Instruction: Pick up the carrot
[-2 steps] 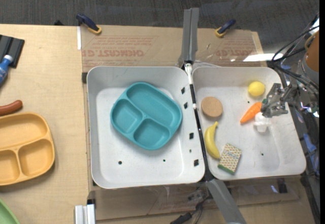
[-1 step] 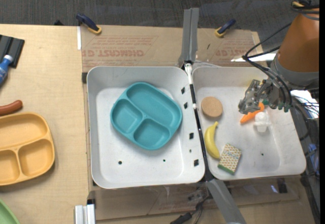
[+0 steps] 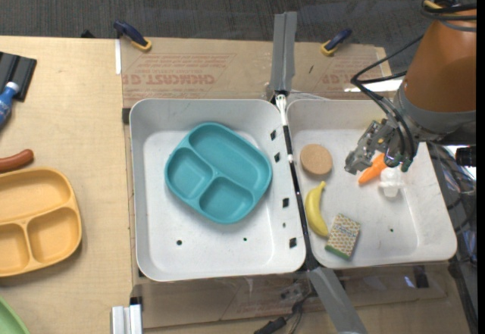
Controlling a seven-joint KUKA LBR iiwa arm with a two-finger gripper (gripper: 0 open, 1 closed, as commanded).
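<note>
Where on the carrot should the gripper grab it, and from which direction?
Grip the carrot across its narrow width near the middle, coming straight down from above. It lies slanted in the right bin, so the fingers should probably close crosswise to that slant. The gripper already sits at its upper end, and a small white object lies close beside it.

Colours across the two white bins and the pale wood table

The left bin [image 3: 151,249] is white and bears a teal divided plate [image 3: 218,172]; the right bin [image 3: 424,238] is white too, with an orange carrot [image 3: 371,171], a yellow banana [image 3: 315,210], a tan round cookie [image 3: 316,159] and a sponge [image 3: 343,235] speckled green and yellow. The gripper [image 3: 377,149] is grey and black under the arm's orange band [image 3: 447,60]. The table [image 3: 68,98] is light tan; on it lie a yellow-orange tray [image 3: 34,223] and a reddish-brown sausage [image 3: 15,160]. Brown cardboard [image 3: 197,71] carries red lettering.
</note>
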